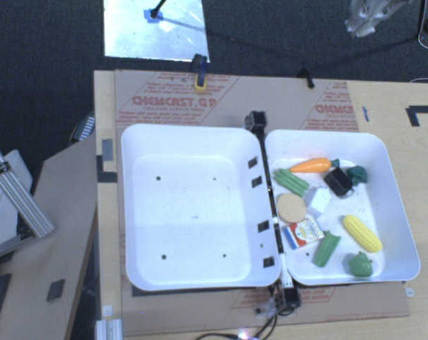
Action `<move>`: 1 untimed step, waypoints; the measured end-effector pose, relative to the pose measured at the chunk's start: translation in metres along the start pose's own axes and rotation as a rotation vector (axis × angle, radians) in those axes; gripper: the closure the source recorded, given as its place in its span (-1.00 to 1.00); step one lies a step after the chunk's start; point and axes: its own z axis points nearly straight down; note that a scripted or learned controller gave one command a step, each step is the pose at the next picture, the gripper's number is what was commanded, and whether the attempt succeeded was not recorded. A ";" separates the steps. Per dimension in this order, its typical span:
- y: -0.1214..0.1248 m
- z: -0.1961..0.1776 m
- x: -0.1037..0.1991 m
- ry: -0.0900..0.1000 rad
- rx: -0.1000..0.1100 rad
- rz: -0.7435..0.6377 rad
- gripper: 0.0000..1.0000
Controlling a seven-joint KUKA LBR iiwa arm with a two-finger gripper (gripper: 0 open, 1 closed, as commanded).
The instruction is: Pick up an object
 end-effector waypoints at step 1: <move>0.000 0.029 -0.028 0.000 0.003 0.001 1.00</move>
